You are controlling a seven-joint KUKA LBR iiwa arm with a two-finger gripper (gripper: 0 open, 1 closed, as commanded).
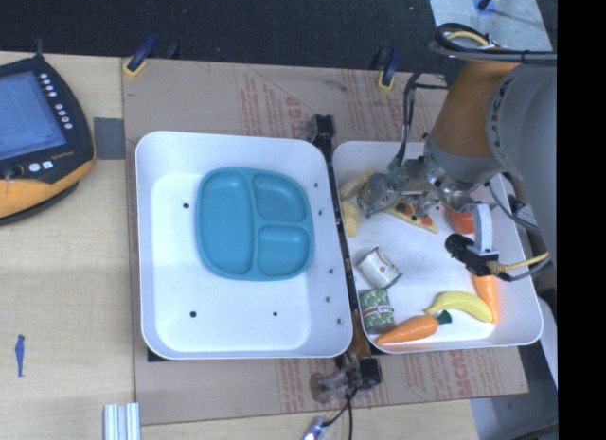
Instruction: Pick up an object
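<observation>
hovering low in the right bin (516, 334), gripper (383, 192) sits over a pizza slice (417, 213) just beside it; jaw state cannot be told. small can (377, 265) lies a little below: likely light, rigid, slippery; best pinched across its round sides.

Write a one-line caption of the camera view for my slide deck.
KUKA arm's gripper low in the right bin amid toy food; blue divided plate in the left bin.
</observation>
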